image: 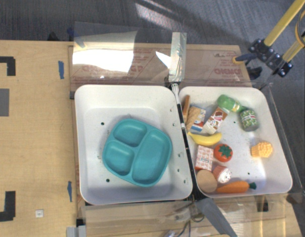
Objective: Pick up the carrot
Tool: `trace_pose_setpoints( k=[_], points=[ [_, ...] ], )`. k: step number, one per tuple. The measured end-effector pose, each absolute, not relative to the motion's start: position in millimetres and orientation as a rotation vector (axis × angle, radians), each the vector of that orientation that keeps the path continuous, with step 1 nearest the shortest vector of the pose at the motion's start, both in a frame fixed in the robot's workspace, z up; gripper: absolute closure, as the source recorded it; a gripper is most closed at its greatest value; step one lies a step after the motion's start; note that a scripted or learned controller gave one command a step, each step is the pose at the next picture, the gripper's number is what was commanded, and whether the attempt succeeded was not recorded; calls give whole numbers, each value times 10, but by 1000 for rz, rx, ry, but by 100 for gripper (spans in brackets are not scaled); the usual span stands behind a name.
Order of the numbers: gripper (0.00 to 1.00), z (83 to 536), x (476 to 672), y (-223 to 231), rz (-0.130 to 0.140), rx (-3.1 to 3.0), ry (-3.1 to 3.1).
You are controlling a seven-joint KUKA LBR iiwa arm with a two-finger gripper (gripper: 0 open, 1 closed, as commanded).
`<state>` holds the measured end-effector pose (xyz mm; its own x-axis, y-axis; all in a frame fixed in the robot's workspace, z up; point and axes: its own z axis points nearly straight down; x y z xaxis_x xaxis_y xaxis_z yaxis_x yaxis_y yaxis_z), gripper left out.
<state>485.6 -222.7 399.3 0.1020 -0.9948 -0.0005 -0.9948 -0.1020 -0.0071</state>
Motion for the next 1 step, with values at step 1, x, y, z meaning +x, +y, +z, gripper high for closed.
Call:
trace_pose_setpoints(
  k=[1],
  points=[
    [100,4683,5050,-2190,-8,-2612,1736]
  ],
)
